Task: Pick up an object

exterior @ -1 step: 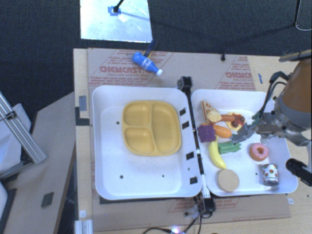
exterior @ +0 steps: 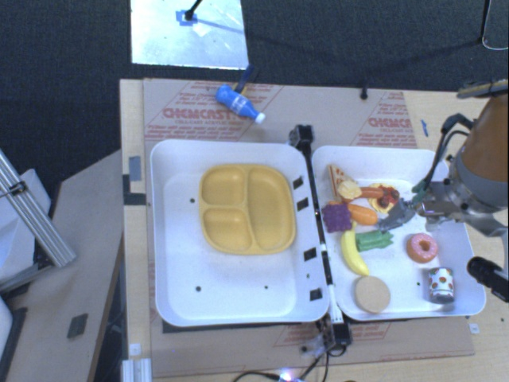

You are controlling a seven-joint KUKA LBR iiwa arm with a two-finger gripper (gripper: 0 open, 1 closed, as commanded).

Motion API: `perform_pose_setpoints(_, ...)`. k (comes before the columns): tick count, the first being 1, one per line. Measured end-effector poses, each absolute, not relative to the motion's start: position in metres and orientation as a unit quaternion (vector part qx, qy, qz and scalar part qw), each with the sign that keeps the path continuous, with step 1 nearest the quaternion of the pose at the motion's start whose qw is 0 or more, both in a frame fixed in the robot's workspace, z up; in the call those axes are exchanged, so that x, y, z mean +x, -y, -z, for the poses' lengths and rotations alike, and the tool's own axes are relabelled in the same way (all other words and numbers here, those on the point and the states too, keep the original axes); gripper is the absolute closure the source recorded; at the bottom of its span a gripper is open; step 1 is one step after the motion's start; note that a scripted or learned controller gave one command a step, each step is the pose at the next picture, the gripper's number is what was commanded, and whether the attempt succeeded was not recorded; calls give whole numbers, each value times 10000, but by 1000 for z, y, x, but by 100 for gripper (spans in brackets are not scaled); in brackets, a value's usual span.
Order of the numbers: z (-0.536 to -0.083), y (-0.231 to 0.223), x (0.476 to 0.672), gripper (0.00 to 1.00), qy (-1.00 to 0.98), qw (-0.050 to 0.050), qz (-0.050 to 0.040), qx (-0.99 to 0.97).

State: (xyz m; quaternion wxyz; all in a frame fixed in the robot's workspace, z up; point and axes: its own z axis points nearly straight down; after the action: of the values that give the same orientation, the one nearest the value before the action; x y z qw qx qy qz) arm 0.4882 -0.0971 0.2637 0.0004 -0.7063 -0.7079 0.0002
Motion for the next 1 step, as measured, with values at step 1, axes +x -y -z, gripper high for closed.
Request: perform_pose_setpoints(1,-222,98,487,0,7075,13,-7,-7067)
